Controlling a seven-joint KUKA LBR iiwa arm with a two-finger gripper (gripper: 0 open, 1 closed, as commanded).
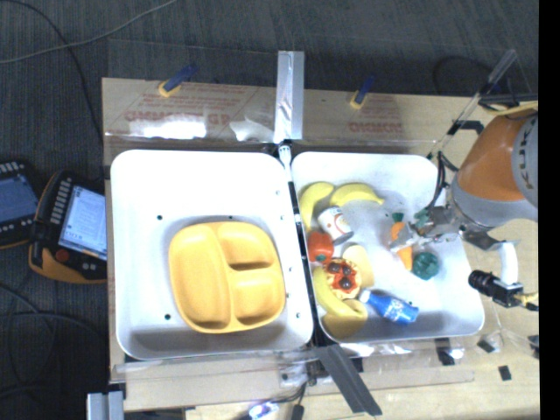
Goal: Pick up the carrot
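Note:
The carrot (406, 255) shows as a small orange piece in the right bin (455, 318), lying against a teal-green lump (426, 265) that may be its leafy top. Another small orange bit (397, 231) lies just up and left of it. My gripper (427, 221) hangs over the right side of this bin, just above and slightly right of the carrot, below the grey and orange wrist (494, 173). Nothing is visibly held between its tips.
The right bin also holds yellow bananas (337, 196), a red and white can (333, 222), a red tomato (319, 245), a yellow piece with red berries (344, 276) and a blue bottle (391, 307). A yellow divided plate (227, 274) sits in the left bin (140, 199).

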